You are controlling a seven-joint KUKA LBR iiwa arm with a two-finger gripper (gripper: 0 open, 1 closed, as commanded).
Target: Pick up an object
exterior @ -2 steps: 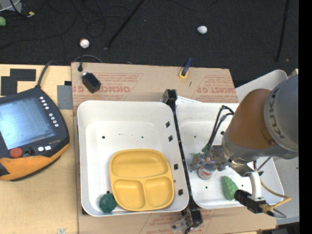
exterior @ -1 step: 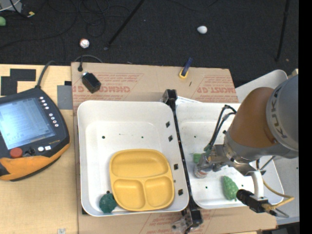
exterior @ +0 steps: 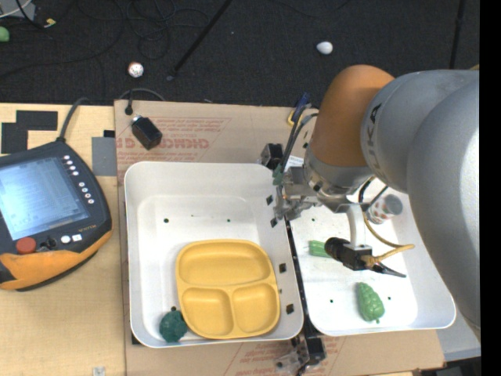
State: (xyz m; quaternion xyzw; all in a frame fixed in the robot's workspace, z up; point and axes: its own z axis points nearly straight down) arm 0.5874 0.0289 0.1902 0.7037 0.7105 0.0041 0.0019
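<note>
Two white bins (exterior: 149,210), one yellow tray (exterior: 227,288), on a brown desk (exterior: 63,319).
The hand (exterior: 291,202) hangs between the bins; open or clenched, I cannot tell.

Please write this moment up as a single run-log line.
arm: over right bin | left bin: yellow tray, dark green object | right bin: green object | grasp: unconfirmed

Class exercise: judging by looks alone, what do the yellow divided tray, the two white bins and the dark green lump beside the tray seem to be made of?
Yellow tray: probably moulded plastic, matte, with smooth rounded compartments and even colour.
White bins: likely thin formed plastic, slightly glossy, with rounded corners and soft highlights.
Green lump: unclear; the bumpy, dull surface suggests soft rubber, foam or plastic.
</note>
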